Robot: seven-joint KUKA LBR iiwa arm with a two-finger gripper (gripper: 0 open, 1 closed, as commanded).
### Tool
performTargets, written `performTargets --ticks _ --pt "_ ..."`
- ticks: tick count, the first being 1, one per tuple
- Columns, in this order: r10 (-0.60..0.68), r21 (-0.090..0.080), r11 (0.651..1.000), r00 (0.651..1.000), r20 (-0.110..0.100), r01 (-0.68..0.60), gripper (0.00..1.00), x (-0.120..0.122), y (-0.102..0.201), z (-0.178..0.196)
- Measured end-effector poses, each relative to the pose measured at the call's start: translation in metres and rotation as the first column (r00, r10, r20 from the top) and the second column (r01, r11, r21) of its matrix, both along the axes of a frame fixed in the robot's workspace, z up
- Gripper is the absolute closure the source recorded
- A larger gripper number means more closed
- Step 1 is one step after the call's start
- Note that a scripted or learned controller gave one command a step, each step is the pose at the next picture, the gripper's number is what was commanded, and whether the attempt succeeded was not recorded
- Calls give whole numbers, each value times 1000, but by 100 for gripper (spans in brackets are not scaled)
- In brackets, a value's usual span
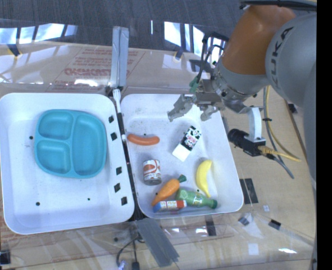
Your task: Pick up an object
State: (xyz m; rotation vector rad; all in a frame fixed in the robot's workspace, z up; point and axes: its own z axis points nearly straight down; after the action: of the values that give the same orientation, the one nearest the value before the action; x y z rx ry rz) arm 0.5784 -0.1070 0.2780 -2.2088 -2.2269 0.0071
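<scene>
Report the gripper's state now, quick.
Gripper: open, fingers spread, holding nothing, above the back of the right bin.

The arm [278, 44] runs off the top edge; the can's [151, 171] label is unreadable.

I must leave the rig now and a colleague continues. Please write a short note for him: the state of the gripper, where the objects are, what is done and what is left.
Gripper: open, holding nothing, above the far end of the right bin.
Right bin: sausage, milk carton, can, banana, carrot, green bottle and a red-capped tube at the near edge.
Left bin: blue divided plate.
Done: nothing picked yet.
Left: lower onto one object, grasp and lift it. The milk carton and sausage lie closest to the gripper.
</scene>
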Motion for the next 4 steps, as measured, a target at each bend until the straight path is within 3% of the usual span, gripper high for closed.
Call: performTargets --ticks 1,2,3,4 --pt "-34 0 999 999 1 34 0 -5 -52 -146" --pt "-73 -4 997 997 26 73 0 63 -89 -171" --pt "-59 -6 998 998 24 59 0 84 -90 -172" --pt "-72 -5 997 997 34 72 0 48 -94 -171"
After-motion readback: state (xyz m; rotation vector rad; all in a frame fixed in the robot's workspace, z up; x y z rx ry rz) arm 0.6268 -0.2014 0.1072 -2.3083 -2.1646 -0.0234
